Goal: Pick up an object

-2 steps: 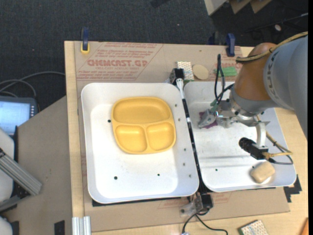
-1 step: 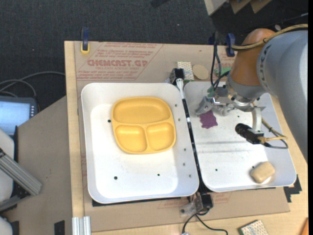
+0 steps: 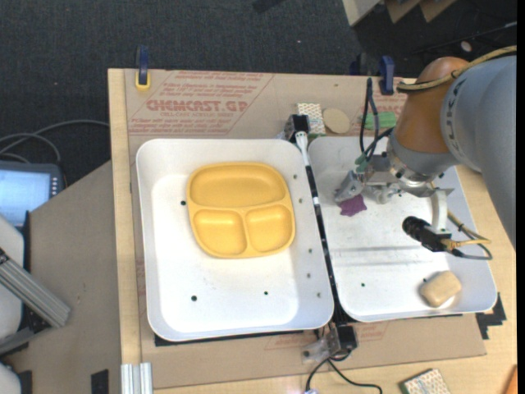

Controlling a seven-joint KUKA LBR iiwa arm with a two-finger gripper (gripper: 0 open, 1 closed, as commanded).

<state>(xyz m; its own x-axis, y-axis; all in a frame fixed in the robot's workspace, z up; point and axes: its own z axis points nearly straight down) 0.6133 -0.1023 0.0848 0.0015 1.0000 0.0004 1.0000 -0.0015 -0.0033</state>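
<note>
Two white bins: the left bin (image 3: pixel 164 261) and the right bin (image 3: pixel 385 277). One yellow plate (image 3: pixel 242 208) (with three compartments) lies in the left. Two loose things lie in the right: one purple scrap (image 3: pixel 354 206), one tan block (image 3: pixel 440 290). One round tan disc (image 3: pixel 336 121) sits outside them.

One camera sits high over the bench (image 3: pixel 205 105) and looks down on it at a slant. It is far enough up to see the left bin (image 3: pixel 238 290) and the right bin (image 3: pixel 385 261) whole, side by side, with the dark floor (image 3: pixel 164 15) past the bench's far edge. The arm (image 3: pixel 484 113) comes in from the right and looks big and near.
</note>
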